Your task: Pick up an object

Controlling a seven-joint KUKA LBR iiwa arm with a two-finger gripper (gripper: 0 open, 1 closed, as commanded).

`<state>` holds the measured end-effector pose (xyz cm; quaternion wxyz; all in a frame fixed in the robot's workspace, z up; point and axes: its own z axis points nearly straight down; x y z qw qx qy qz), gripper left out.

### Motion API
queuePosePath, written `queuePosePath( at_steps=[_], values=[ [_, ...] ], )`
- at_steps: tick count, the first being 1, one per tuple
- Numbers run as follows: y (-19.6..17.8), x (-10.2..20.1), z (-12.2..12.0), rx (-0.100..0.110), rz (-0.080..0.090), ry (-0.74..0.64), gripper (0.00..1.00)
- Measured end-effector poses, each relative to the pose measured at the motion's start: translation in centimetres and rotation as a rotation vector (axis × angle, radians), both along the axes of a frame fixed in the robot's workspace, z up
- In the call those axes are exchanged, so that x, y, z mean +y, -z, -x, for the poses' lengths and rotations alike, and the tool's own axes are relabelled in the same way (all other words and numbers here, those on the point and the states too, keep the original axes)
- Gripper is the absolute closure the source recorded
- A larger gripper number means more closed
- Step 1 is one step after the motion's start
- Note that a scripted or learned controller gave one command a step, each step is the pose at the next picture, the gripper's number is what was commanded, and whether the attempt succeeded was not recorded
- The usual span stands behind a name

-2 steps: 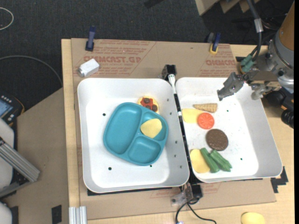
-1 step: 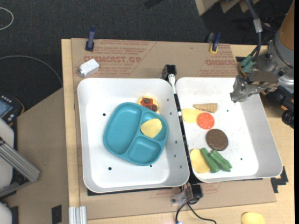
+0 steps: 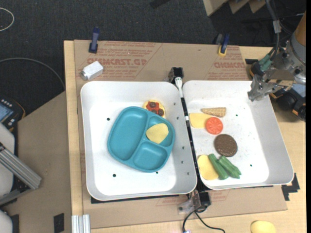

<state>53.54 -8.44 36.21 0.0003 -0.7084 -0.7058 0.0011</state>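
The right bin [image 3: 262, 130] holds several toy foods: a tan cone-shaped wedge [image 3: 214, 112], a yellow slice [image 3: 196, 120], a red tomato slice [image 3: 214, 125], a brown round patty [image 3: 226, 145], a green bean bundle [image 3: 224, 166] and a yellow piece [image 3: 206, 168] under it. My gripper [image 3: 256, 92] hangs over the right bin's far right corner, apart from all of them, with nothing seen between its fingers.
In the left bin [image 3: 97, 144] lies a teal divided plate [image 3: 138, 140] with a yellow chip [image 3: 157, 132] on it, and a small pizza-like piece [image 3: 154, 107] sits behind the plate. Blue clamps [image 3: 94, 40] hold the cardboard base. A black bar [image 3: 178, 79] sits between the bins.
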Motion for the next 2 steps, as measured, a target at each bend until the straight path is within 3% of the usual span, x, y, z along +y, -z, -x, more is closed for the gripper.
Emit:
queuePosePath(
  at_steps=[1, 2],
  values=[
    [1.1, 5.4, 5.9, 0.003, -0.003, -0.006, 1.00],
    [3.2, 0.9, 1.8, -0.005, 0.001, 0.000, 1.00]
  ],
)
